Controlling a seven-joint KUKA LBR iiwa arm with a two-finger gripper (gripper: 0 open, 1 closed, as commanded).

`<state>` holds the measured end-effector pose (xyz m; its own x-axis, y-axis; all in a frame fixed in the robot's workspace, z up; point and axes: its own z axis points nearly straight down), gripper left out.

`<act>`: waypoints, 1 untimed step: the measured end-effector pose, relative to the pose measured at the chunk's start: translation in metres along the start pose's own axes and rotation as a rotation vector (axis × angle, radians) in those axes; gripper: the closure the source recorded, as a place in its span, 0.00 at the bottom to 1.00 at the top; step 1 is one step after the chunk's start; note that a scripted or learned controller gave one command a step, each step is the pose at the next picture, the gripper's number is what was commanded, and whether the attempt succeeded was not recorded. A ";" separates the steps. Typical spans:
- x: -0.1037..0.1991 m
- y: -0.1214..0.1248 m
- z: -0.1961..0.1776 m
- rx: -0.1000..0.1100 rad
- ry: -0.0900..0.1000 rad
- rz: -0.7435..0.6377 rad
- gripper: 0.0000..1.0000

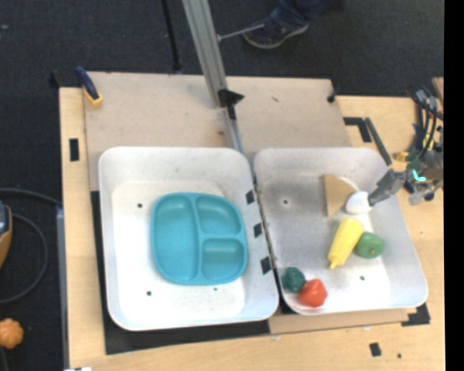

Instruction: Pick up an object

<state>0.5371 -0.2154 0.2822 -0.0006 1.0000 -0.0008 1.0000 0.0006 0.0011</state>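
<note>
White plastic, scuffed grey in places, makes up both bins on my bench. In the left bin I see a teal tray with three compartments, lying flat near the middle. The right bin carries everything loose. A tan wedge lies toward its far right part, and a white egg touches the wedge's near right edge. Just nearer than the egg a yellow bottle lies tilted, its narrow end pointing toward the near edge, and a green ball sits against its right side. At the bin's near edge, close to the near left corner, a dark green piece and a red piece touch each other.

My gripper reaches in over the right bin's right edge, its dark tip right at the egg. I cannot tell how it stands, nor whether it has the egg, since the tip is too small and blurred. A slanted metal post rises from the bench's far edge. An orange ball lies off the bench, at its near left.
</note>
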 end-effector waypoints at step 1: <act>0.000 0.000 0.000 -0.001 0.000 0.000 0.00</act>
<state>0.5373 -0.2154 0.2824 -0.0007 1.0000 -0.0009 1.0000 0.0007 0.0017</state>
